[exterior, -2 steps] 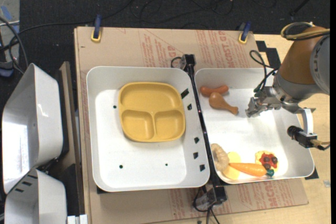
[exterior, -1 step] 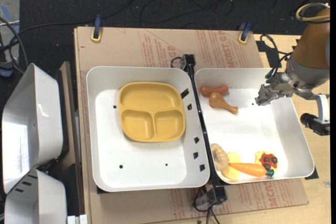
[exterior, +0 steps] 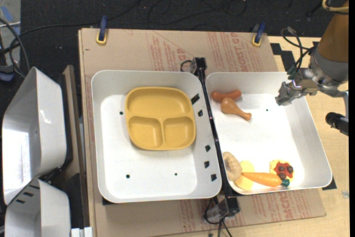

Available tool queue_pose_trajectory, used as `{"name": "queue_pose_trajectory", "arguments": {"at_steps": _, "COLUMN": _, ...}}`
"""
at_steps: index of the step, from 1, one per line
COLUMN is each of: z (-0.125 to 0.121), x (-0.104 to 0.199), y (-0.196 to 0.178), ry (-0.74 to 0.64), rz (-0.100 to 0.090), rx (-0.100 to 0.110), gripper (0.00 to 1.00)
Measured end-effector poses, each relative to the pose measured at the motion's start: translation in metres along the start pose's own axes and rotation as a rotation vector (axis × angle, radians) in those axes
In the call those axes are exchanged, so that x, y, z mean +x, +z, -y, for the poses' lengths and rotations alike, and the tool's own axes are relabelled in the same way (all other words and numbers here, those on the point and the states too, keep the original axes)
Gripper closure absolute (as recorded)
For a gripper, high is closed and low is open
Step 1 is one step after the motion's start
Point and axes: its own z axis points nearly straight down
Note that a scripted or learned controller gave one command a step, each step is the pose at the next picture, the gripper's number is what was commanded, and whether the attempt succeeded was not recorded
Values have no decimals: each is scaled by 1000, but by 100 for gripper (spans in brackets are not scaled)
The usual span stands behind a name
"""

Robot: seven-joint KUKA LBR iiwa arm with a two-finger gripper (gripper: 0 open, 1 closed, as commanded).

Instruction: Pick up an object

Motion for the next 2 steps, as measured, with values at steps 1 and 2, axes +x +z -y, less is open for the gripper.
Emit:
{"name": "queue_pose_trajectory", "arguments": {"at_steps": 1, "z": -6, "x": 58, "y": 6, "ry": -5, "rz": -4, "rx": 6, "gripper": 100}}
{"name": "queue_pose_trajectory", "arguments": {"at_steps": 2, "z": -6, "x": 110, "y": 8, "ry": -5, "rz": -4, "rx": 7, "gripper": 100}}
